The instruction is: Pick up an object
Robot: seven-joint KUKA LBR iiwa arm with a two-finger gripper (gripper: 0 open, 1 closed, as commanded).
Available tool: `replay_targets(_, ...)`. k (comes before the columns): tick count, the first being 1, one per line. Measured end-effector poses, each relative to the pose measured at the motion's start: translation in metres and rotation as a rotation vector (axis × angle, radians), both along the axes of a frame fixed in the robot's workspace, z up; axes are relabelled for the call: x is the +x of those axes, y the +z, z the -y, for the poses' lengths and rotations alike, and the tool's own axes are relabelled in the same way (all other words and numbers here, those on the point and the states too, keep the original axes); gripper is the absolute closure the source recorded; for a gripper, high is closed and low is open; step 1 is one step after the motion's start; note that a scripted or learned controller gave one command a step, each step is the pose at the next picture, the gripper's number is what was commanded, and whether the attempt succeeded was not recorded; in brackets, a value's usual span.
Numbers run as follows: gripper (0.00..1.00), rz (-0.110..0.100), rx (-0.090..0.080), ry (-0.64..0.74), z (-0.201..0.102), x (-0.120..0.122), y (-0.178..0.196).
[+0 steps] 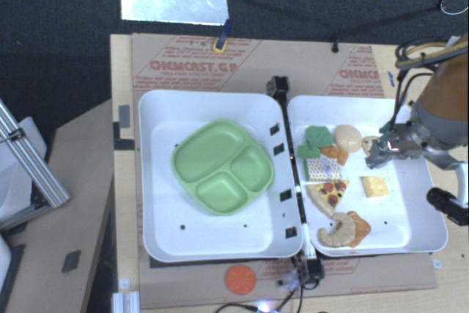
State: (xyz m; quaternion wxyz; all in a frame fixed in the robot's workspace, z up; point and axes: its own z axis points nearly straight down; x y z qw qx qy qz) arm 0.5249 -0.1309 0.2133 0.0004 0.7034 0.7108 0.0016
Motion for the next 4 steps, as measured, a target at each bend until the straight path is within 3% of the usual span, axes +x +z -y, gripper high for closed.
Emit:
replay_targets(2,1.0,-0.001,-0.001,-0.001,-0.1,0.013,0.012)
replay_targets(3,1.0,-0.001,-0.001,-0.003,-0.112,0.02,0.019)
replay_targets(4,1.0,-0.003,-0.002,-0.009,-0.107,0.03,0.002)
